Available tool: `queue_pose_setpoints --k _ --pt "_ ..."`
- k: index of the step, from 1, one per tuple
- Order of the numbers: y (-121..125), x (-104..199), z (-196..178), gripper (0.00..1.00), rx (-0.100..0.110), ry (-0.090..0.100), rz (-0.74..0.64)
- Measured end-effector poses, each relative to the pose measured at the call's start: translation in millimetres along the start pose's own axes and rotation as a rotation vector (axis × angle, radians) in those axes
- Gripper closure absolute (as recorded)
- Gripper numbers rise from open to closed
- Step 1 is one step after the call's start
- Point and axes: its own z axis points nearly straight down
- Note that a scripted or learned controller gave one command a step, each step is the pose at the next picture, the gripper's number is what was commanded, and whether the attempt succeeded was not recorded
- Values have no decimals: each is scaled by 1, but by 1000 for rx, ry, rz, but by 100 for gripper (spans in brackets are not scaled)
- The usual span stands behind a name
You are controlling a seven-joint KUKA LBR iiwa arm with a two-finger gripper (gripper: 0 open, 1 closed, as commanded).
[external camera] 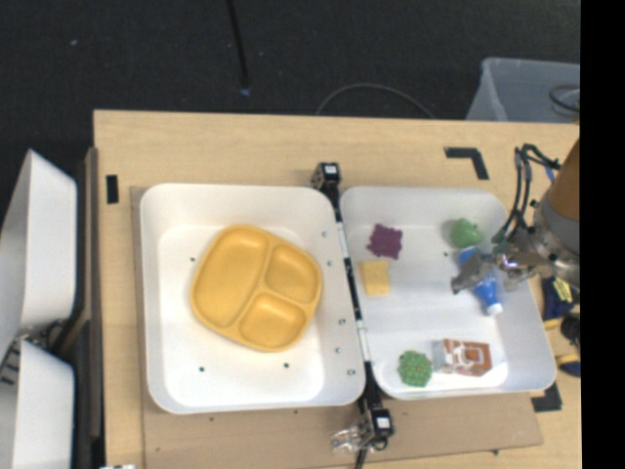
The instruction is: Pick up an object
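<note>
The right bin (430,306) holds several small objects. A purple piece (385,240) and a yellow block (376,277) lie near its left wall. A green piece (466,231) lies at the back right. A bumpy green piece (414,367) and a red-and-white packet (464,357) lie at the front. My gripper (480,274) is low over the bin's right side, just in front of the green piece. A blue object (489,297) with a white tip lies right under it, partly hidden by it. I cannot tell whether it is touching the gripper.
The left bin (176,360) holds a yellow divided plate (256,286). A black bracket (326,175) sits at the back between the bins. A translucent box (527,88) stands at the far right behind the bench.
</note>
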Motion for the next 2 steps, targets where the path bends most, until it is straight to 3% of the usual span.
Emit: queue_pose_setpoints --k 2 --pt "-2 4 86 0 0 1 1"
